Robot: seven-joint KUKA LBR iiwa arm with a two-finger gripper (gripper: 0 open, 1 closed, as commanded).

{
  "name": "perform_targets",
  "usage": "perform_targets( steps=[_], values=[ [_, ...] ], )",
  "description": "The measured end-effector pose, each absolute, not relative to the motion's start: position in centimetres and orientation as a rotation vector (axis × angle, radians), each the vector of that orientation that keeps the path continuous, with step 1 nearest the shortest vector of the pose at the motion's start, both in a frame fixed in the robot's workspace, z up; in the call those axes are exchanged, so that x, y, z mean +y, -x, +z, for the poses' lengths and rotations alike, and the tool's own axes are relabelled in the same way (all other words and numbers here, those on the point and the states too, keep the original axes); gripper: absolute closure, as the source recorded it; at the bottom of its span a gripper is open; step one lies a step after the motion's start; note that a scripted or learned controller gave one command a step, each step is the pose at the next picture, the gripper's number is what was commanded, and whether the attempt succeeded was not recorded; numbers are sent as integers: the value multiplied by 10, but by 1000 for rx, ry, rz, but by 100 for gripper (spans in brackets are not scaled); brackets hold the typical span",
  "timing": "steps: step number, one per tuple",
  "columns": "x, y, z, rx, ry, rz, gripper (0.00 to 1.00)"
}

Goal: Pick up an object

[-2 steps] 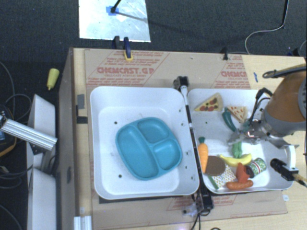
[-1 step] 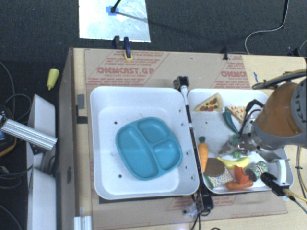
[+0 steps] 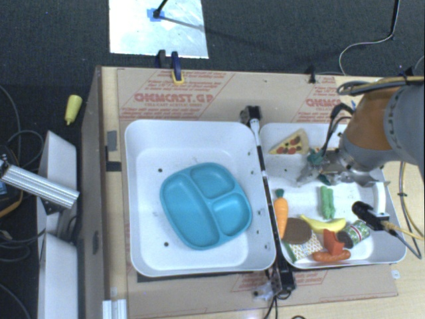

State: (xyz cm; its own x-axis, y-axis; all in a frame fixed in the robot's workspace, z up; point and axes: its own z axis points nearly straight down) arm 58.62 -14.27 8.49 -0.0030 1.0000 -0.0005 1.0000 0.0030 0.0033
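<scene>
Left bin [image 3: 143,178]: blue divided plate [image 3: 204,203] lying flat at centre. Right bin [image 3: 392,248]: pizza slice [image 3: 290,143] near far left corner; carrot [image 3: 281,212] along left wall; green piece [image 3: 327,201] at middle; banana [image 3: 322,223], brown cookie [image 3: 297,230], red items [image 3: 330,248] and small can [image 3: 358,232] crowded along near edge. Gripper [image 3: 317,167] low over far half of right bin, between pizza slice and green piece; finger state cannot be told. Nothing seen held.

The claw [image 3: 317,167] looks blurred, and the arm [image 3: 392,128] is cut off at right.
</scene>
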Motion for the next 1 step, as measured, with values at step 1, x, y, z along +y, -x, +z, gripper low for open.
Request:
perform_targets(
  steps=[1],
  values=[
    [-151, -524, 84, 2222, -2220, 0, 0]
  ],
)
